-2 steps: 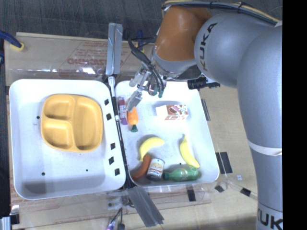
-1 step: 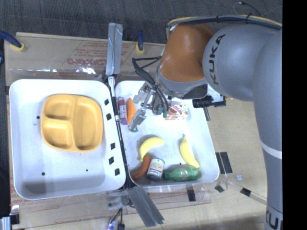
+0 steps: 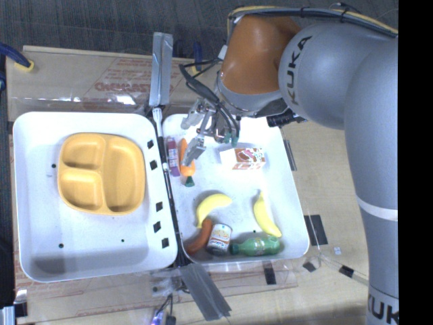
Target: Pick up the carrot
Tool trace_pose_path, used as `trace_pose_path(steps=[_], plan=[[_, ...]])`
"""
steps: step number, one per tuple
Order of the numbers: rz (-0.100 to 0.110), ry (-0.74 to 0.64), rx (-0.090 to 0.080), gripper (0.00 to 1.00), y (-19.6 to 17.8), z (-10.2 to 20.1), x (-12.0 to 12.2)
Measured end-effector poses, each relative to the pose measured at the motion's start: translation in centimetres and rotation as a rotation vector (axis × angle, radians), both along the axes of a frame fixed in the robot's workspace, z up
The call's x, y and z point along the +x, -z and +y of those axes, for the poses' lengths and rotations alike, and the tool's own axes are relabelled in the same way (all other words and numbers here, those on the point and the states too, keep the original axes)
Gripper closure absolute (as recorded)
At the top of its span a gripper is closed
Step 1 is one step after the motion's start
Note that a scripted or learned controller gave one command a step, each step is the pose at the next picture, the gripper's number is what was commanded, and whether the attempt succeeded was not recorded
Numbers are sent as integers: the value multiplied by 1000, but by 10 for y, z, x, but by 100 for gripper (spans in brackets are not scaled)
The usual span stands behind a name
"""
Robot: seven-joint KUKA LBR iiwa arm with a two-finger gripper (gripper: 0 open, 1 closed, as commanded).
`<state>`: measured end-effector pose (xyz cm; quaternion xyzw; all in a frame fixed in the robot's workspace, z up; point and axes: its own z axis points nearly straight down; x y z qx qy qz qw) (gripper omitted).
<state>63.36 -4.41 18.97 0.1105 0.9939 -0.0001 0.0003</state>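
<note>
Camera view: the gripper stands at the right bin's upper left with the carrot directly beneath its tips; whether the fingers are parted or touch it cannot be told. The carrot lies lengthwise along the bin's left wall, green end toward the bench front. Judged light, stiff and smooth, it is best pinched across mid-body.

We read "KUKA" in black letters on the grey arm near the wrist and again, partly cut off, low at its base; other labels illegible.
</note>
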Motion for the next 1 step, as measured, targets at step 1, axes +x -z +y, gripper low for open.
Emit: trace_pose_path(steps=[1], plan=[[0,0,0,0,0,0,0]])
